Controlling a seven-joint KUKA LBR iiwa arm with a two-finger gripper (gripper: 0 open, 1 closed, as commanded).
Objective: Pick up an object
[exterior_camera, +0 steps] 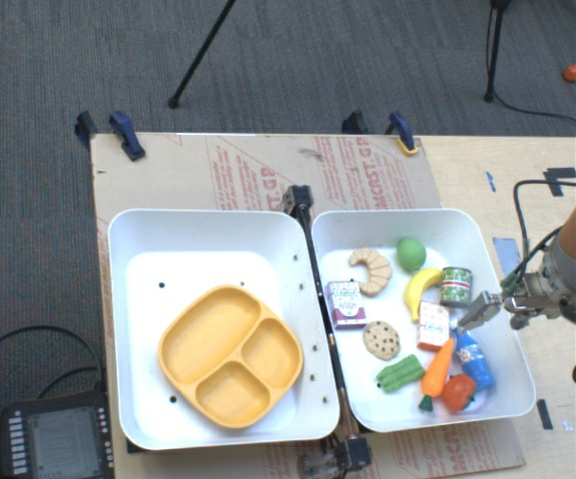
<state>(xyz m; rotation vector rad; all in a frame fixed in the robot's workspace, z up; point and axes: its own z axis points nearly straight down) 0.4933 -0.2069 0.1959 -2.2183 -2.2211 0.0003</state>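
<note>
the arm's jaws (479, 312) reach in from the right over the right bin (487, 238), hanging just above the bin's right side, close to the can (456, 284) and the red-and-white carton (433, 325); whether they are apart or together i cannot tell, and nothing shows between them. the right bin holds a croissant (372, 268), a green ball (411, 254), a banana (419, 290), a purple carton (345, 302), a cookie (380, 339), a green pepper (399, 374), a carrot (438, 365), a blue bottle (473, 359) and a tomato (457, 392). the carrot, bottle and tomato crowd together near the front right corner. in the left bin (128, 238) lies a yellow tray (230, 355) with three compartments. both bins sit side by side on the bench (268, 168).
</note>
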